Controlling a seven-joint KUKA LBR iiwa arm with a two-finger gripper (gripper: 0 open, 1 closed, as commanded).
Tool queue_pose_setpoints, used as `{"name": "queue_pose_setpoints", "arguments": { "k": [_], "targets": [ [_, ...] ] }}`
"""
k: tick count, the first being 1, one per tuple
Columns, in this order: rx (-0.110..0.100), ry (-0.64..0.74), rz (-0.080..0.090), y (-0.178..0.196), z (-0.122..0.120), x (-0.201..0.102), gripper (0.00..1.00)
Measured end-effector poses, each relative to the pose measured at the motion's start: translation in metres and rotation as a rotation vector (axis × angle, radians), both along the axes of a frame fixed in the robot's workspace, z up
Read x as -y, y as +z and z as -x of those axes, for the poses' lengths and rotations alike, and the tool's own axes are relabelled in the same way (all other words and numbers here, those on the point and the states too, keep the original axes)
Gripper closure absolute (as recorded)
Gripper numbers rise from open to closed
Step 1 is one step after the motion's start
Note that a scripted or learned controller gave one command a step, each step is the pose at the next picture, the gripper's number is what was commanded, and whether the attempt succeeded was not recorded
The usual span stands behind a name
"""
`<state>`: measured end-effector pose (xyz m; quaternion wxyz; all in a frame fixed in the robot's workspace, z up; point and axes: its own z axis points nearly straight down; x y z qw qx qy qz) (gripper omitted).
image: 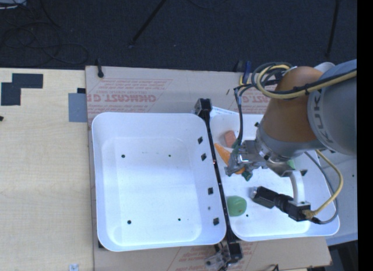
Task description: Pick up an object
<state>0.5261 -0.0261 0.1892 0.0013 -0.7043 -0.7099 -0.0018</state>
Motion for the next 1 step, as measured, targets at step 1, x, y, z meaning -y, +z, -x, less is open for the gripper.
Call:
{"name": "queue_pose_setpoints", "arguments": {
  "k": [1],
  "targets": [
    [0.007, -0.003, 0.003, 0.0946, -0.032, -0.0328, 1.0]
  ]
}}
